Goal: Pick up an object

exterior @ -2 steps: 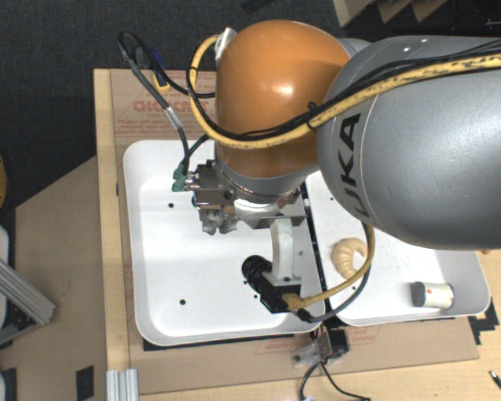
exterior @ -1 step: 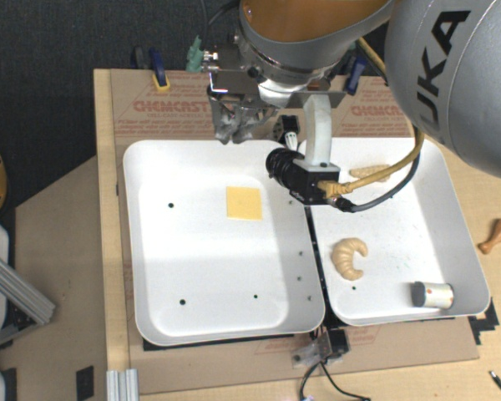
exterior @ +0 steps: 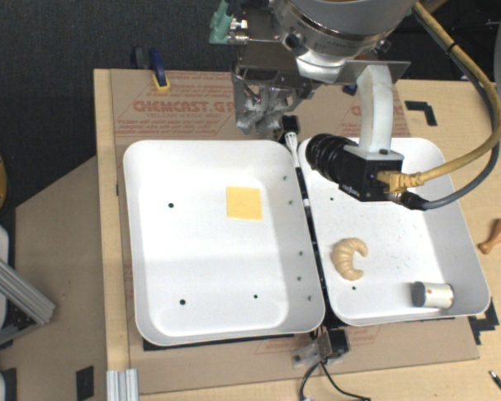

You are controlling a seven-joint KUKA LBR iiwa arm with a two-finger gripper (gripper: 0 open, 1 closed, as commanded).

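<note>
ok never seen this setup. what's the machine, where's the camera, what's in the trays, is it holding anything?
The machine is a single robot arm, grey with an orange band, reaching in from the right of the picture. The one camera is fixed above the bench and looks down at a slant. The arm's gripper sits beyond the far edge of the two bins, over the brown board; nothing shows between its fingers. The left bin holds a flat yellow square. The right bin holds a croissant-shaped piece and a small white cylinder with a dark end. A black cylindrical unit on the arm hangs over the right bin.
</note>
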